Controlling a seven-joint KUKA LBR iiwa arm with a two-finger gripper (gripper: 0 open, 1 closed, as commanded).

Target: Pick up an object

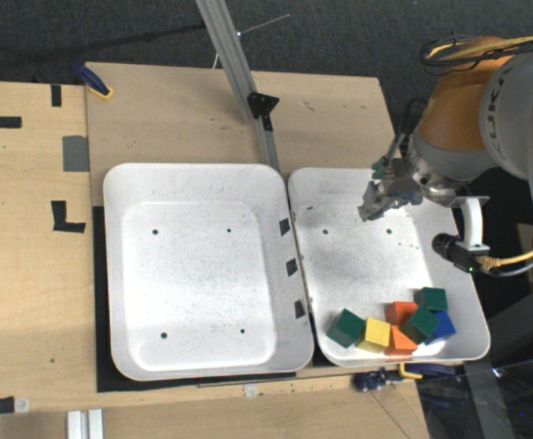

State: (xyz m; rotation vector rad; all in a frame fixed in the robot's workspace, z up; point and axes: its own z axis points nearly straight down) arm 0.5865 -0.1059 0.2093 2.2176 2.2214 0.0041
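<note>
My tool (376, 206) hangs over the far part of the right bin (339, 245), above bare white floor. It is small and dark from this angle, so I cannot tell its state; I see nothing carried under it.

The things I may pick are all at the near end of the same bin, pushed together in one pile: a green block (346, 326) on the left, a yellow block (375, 334) touching it, two orange blocks (399, 324) in the middle, then a second green block (430, 298) and a blue block (441, 325) against the right wall. The left bin (193, 273) has no blocks in it.

I judge that I am at the approach step, with no grasp made yet. The next move calls for travelling toward the near end and coming down on one block. The green block on the left looks the best choice to me, because its left side is free. The others are so close that my tool could push them instead of taking one.
</note>
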